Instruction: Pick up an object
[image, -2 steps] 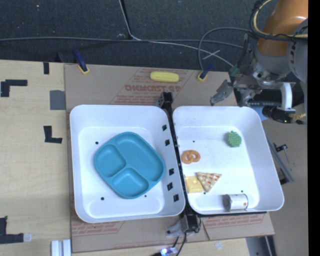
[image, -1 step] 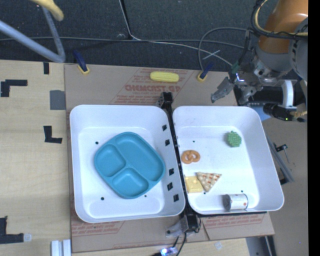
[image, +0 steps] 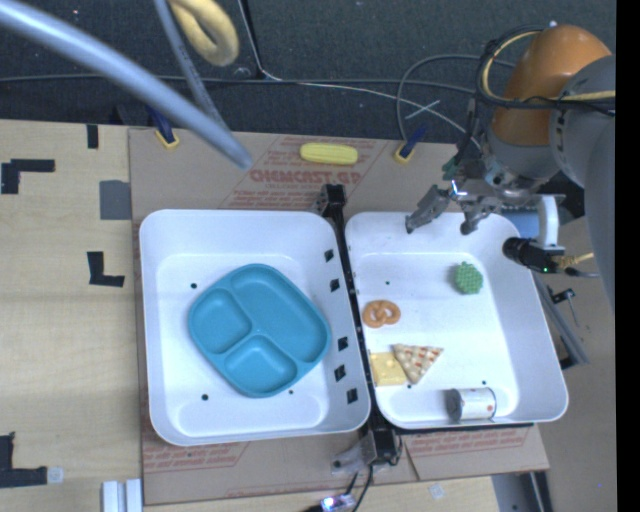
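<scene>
The right bin holds a green bumpy ball, a brown pretzel, a pizza slice, a yellow cheese wedge and a small grey and white can lying on its side. My gripper hangs above the bin's back edge, its two dark fingers spread apart with nothing between them. It is up and to the left of the green ball, well apart from it.
The left bin holds a blue divided tray. A yellow banana-like piece lies on the cardboard behind the bins. A grey pole crosses the upper left. Cables run behind the right bin.
</scene>
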